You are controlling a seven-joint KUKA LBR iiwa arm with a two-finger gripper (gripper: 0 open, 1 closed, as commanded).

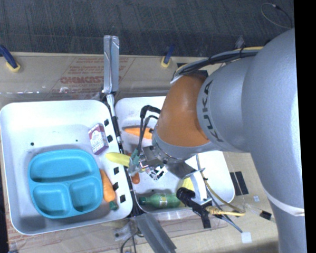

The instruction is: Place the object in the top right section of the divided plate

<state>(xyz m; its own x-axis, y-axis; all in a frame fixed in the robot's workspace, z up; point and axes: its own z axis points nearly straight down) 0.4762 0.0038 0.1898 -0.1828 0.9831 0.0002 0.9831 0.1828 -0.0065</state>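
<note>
Camera view: just the one angle, looking down on both white bins

Plate: blue divided plate (pixel 62 182) lies in the left bin (pixel 20 120), all three sections bare, nothing in the top right one yet

Arm: big grey KUKA arm (pixel 252 108) with the orange band comes in from the right and hangs over the right bin (pixel 227 180), hiding most of it

Gripper: gripper (pixel 134 162) is low near the divider between the bins, right by a yellow banana-looking piece (pixel 117 158); honestly can't tell if it's clamped on anything or not

Object: my guess is the yellow piece is the target, lying across the divider, touching or almost touching the gripper

Handling: looks like light, stiff plastic toy food, smooth and curved, so probably slippery; I'd pinch it across the middle, not the tapered ends

Other stuff: carrot (pixel 108 187) just right of the plate, small red packet (pixel 97 138) on the far side of it, green bottle (pixel 161 201) near the front of the right bin
</note>
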